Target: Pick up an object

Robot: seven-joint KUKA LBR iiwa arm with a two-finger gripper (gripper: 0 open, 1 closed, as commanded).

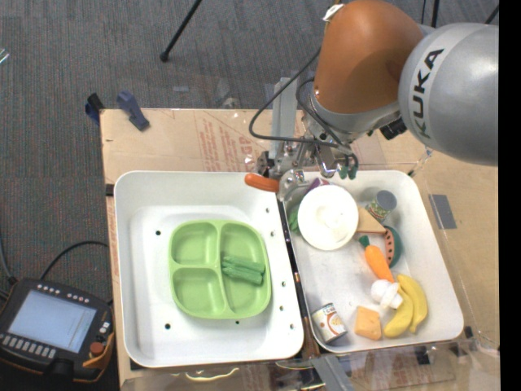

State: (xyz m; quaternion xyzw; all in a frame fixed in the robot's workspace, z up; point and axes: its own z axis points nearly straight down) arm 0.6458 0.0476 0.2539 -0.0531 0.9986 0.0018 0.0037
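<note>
Left bin (130, 218): green divided tray (218, 269), green beans (243, 269) in right compartment. Orange sausage-like item (261, 182) on bin rim at top. Pincer (313, 168) above right bin's (440, 275) top-left corner, mostly hidden under wrist; opening: cannot tell. Right bin: white plate (328, 217), carrot (377, 262), can (330, 322), banana (409, 304), cheese wedge (368, 322). Purple item behind plate, mostly hidden.
</note>
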